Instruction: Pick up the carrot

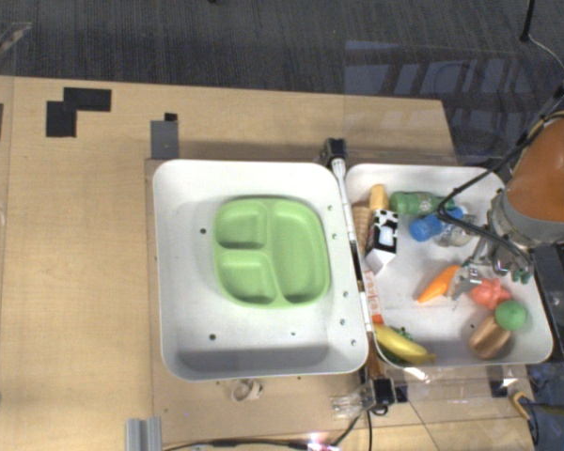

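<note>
Orange carrot (438,284) lies in right bin (423,357), just left of gripper (470,282); grip state unclear.

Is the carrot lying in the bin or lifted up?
Lying down, it seems: the carrot rests slantwise on the right bin's white floor, with the gripper right beside its thick end.

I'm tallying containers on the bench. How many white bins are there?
2. The left bin holds a green divided plate. The right bin holds the carrot, a banana and other small items, with the gripper over it.
</note>
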